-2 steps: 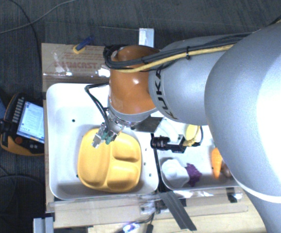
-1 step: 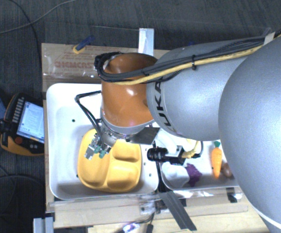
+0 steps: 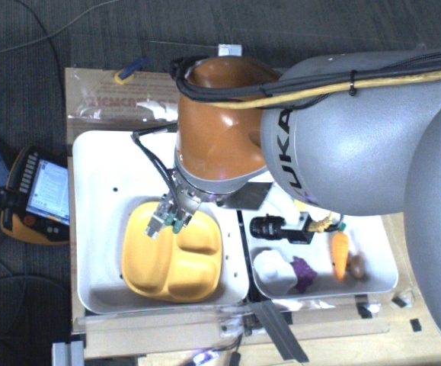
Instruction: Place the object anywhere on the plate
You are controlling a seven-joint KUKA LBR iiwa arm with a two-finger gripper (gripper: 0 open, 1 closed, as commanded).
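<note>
camera view, arm reaching down, pincer over yellow plate

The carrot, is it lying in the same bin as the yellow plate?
No, the carrot lies in the right bin, while the yellow plate sits in the left bin.

A yellow plate sits in a white bin; an orange carrot, purple piece.

Right bin's far half (and left bin's corner) behind the arm.
</note>
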